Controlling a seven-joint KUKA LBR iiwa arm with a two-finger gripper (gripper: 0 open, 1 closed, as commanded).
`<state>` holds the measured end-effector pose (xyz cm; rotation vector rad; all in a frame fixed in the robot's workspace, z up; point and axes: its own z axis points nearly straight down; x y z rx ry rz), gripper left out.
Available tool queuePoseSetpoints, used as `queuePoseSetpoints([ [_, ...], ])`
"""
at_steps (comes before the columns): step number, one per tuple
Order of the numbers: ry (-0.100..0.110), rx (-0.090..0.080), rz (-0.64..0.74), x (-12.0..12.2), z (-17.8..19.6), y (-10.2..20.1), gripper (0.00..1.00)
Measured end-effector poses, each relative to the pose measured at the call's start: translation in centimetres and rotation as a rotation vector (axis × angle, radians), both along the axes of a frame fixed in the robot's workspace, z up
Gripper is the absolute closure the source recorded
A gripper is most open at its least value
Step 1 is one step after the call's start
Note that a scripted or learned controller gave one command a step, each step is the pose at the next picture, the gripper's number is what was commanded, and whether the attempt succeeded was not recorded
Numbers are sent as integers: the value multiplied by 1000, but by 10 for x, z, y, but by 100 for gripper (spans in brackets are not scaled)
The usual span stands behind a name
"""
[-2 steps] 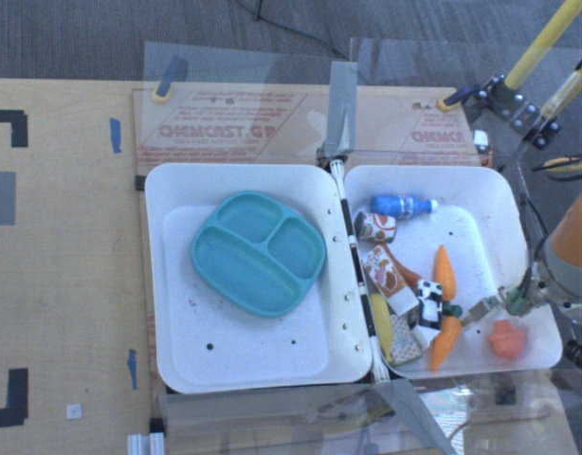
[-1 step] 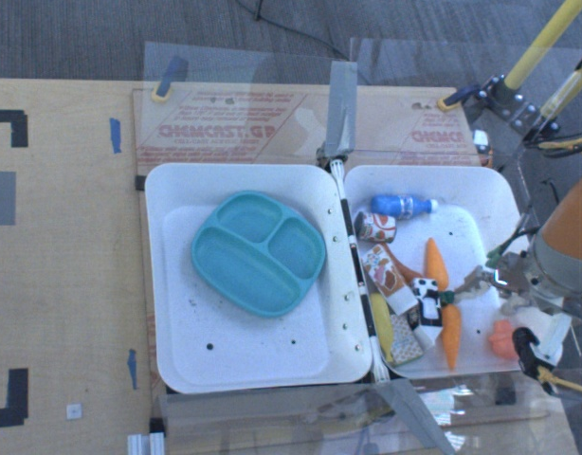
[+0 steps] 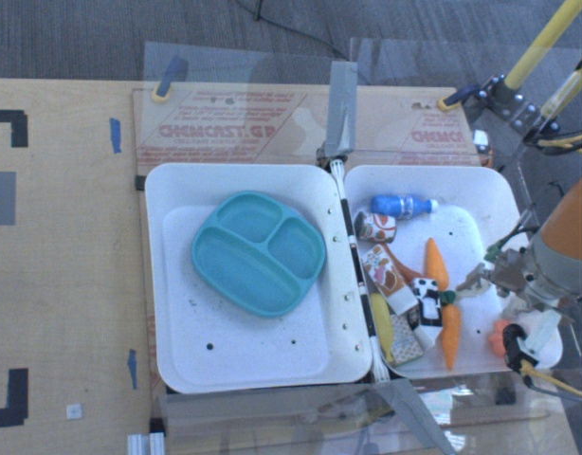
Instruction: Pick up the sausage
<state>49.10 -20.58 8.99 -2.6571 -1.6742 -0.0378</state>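
Presently: gripper point(image 3: 495, 275) low at the right bin's point(image 3: 504, 192) right wall, well apart from the sausage point(image 3: 402, 271).
Reference is the blue bottle point(image 3: 402, 205), lying on its side at the far end of the right bin. The sausage is taken to be the brown, elongated piece just nearer than the bottle, lying slantwise on a red-and-white packet point(image 3: 378, 265); identification is not certain at this resolution. A small can point(image 3: 378, 227) sits just beside the bottle to its left. Two carrots point(image 3: 436, 263) and a black-and-white toy point(image 3: 426, 301) lie nearer than the bottle, between sausage and gripper. The gripper is nearer than the bottle and well to its right, by the carrots; whether it is open or closed cannot be told, the tip being blurred against the wrist. A teal divided plate point(image 3: 259, 253) sits well left of the bottle, in the left bin point(image 3: 177, 349).
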Motion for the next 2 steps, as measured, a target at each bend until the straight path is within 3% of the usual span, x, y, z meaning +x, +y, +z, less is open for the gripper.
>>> queuePoseSetpoints([
  [1, 33, -9, -463, -12, 102, -8, 0],
  [2, 35, -8, -878, -10, 235, -10, 0],
])
